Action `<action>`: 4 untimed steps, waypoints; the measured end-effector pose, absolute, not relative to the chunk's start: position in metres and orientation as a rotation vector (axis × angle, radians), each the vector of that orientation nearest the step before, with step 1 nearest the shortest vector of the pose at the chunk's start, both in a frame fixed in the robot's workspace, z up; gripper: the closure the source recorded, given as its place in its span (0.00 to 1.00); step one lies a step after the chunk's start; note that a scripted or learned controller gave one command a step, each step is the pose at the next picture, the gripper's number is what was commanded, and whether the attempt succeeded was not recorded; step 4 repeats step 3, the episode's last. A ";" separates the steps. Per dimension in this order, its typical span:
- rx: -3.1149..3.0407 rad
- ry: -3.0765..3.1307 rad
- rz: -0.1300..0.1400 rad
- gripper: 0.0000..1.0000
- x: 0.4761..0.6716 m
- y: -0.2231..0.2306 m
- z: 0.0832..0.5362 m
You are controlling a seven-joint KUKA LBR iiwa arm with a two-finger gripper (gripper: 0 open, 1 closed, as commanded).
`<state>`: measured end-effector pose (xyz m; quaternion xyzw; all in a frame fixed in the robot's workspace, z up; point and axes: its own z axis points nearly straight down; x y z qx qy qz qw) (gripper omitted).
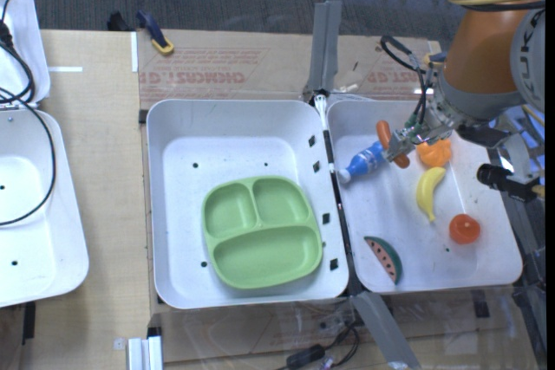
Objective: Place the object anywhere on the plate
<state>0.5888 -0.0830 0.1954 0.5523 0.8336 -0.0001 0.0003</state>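
A light green plate [258,231] with three compartments lies in the left white bin [173,186]. In the right bin [494,264], a blue and white bottle [360,162] lies on its side near the left wall. An orange carrot [383,133] lies just behind it. My gripper [406,143] hangs low over the bottle's right end, beside the carrot. Nothing is visibly lifted by it.
The right bin also holds an orange fruit [435,152], a yellow banana [428,191], a red-orange tomato [464,229] and a watermelon slice [385,257]. The arm's orange band [486,48] looms over the bin's far right corner. A grey divider [325,48] stands between the bins.
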 end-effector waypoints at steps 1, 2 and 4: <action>1.709 2.638 -0.004 1.00 0.583 -0.017 0.190; 1.408 2.810 -0.003 1.00 0.545 0.045 0.191; 1.408 2.810 -0.003 0.00 0.545 0.045 0.191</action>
